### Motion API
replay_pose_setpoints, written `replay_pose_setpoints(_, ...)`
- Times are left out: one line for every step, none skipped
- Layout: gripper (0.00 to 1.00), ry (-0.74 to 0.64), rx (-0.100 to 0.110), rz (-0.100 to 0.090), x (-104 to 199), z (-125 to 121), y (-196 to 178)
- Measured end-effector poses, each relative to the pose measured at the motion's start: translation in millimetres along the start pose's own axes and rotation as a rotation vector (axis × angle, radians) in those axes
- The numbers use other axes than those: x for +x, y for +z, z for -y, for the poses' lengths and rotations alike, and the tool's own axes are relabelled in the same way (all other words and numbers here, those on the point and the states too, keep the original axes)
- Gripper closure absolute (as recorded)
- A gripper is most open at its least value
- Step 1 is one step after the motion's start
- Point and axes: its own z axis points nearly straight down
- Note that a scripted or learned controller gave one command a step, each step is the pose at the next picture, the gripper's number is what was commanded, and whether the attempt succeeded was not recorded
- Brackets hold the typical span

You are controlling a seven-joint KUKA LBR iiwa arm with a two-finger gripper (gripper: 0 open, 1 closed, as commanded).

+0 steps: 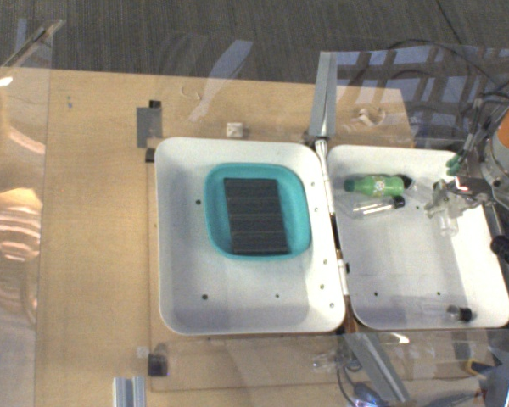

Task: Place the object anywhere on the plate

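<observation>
A teal square plate [299, 195] lies in the left white bin [182, 295], and a dark ridged slab [256, 217] rests on its middle. In the right bin [407, 287], a green bottle [377, 184] lies on its side near the far left corner. Just in front of it is a thin clear stick with a dark tip [380, 207]. My gripper [448, 200] hangs over the right bin's far right part, to the right of the bottle and apart from it. Nothing is visibly held in it.
A small clear item with a dark end [458, 314] lies near the right bin's front right corner. A grey post [324, 100] stands behind the gap between the bins. Cables and a metal frame [458, 75] crowd the back right.
</observation>
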Motion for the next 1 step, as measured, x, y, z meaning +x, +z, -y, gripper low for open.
replay_pose_setpoints(0.0, 0.0, 0.0, 0.0, 0.0, 0.0, -0.1)
